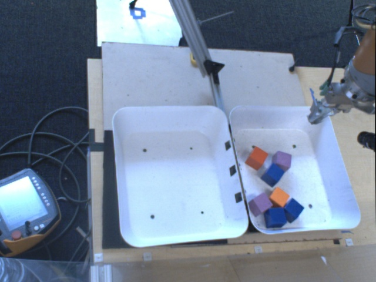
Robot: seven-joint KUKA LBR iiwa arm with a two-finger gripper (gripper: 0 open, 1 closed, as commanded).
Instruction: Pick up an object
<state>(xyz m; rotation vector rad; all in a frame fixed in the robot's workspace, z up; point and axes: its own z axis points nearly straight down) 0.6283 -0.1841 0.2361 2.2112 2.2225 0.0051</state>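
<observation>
Seven small cubes lie in the right bin [341, 175]: two orange, two purple and three blue. One orange cube [256, 157], one purple cube [282, 160] and one blue cube [272, 174] form a cluster near the middle of that bin, the blue one touching the purple one and close beside the orange. The second group sits toward the bin's front edge: a purple cube [259, 204], an orange cube [279, 197] and two blue cubes [274, 217] [294, 209], packed tightly together. The left bin [176, 175] has a bare white floor marked by a few dark dots. Both bins are shallow, glossy white trays with rounded corners and raised rims, set side by side with their inner rims meeting, where three small dark tabs show. They rest on a pale wooden bench [95, 157] with a lighter flat board [153, 75] behind them; dark carpet surrounds the bench. A slanted metal pole [188, 25] with a black clamp crosses the board from the back. On the floor to the left lie looped black cables [53, 140] and a handheld control pendant [23, 207] with a lit screen and orange trim. The gripper [317, 113] hangs over the right bin's back right corner, well apart from the cubes; its metal tip looks narrow, but whether the fingers are apart or together cannot be told, and nothing is seen between them.
</observation>
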